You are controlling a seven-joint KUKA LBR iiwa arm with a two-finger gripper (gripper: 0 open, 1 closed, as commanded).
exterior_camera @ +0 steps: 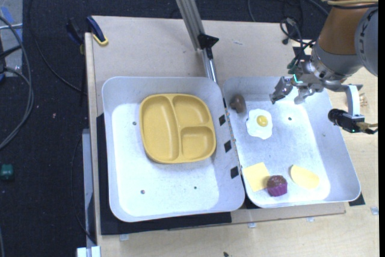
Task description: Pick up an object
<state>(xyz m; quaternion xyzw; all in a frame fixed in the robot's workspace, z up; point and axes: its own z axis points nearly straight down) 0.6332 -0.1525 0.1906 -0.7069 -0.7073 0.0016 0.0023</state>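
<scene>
a: purple toy (277,185) is seen nearest, at the front of the right bin (337,147), between two yellow pieces.

b: it is judged light, stiff and roundish, so no long axis is told; the sides can be taken. the gripper (290,91) is spread open over the bin's back, nothing held.

- The arm (352,21) is cut off by the right edge above the tool (290,93).
- The tool's finger state is too small and dark to tell.
- Left of the tool, the brown lump (238,103) is too blurred to name.
- Below the tool, the purple object (277,185) is too small to identify.
</scene>
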